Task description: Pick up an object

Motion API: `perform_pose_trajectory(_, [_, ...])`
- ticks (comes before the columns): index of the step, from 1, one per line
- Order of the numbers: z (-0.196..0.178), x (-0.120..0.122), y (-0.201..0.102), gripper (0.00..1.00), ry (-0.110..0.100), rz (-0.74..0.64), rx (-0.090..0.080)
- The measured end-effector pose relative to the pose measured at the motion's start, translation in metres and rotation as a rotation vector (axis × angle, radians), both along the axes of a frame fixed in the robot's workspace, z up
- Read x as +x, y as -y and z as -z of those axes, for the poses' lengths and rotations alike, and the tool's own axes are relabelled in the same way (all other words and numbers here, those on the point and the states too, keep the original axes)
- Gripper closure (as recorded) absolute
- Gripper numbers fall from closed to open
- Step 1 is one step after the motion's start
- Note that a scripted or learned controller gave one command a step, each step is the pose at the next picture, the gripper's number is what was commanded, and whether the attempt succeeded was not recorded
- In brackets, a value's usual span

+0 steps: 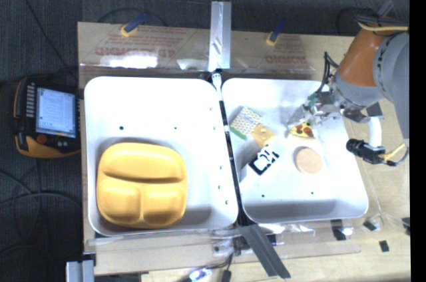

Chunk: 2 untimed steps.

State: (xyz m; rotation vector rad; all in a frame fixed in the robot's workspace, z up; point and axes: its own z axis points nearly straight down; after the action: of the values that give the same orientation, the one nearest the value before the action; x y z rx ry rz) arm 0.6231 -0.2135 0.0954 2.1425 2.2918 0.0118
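Reaching in from the right, the grey arm (pixel 389 68) with its orange band (pixel 359 61) hung over the upper right part of the right bin (pixel 333 204). Its gripper (pixel 318 108) sat low near the bin floor, just above and to the right of a small red-and-yellow object (pixel 303 130). Whether that object lay between the gripper's tips or merely beside them could not be told, and the end effector's state could not be made out either.

Below the red-and-yellow object rested a round tan disc (pixel 309 160), apart from it. Toward the bin's left side lay a checkered green-and-white packet (pixel 245 121), with a small yellow piece (pixel 263 135) touching its lower right corner. A black item with white markings (pixel 264 160) sat just below those 2, tilted.

The left bin (pixel 146 94) held 1 large yellow molded object (pixel 142 183) in its lower left area. Outside the bins, on the far left, a handheld pendant with a lit screen (pixel 48 116) lay on the dark floor.
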Motion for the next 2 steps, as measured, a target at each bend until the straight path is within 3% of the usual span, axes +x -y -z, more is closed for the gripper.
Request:
perform_pose_trajectory(1, [-0.097,0.010,-0.093,1.00,-0.013,-0.111,-0.002])
perform_pose_trajectory(2, [-0.135,-0.040,-0.064,1.00,-0.013,-0.178,-0.005])
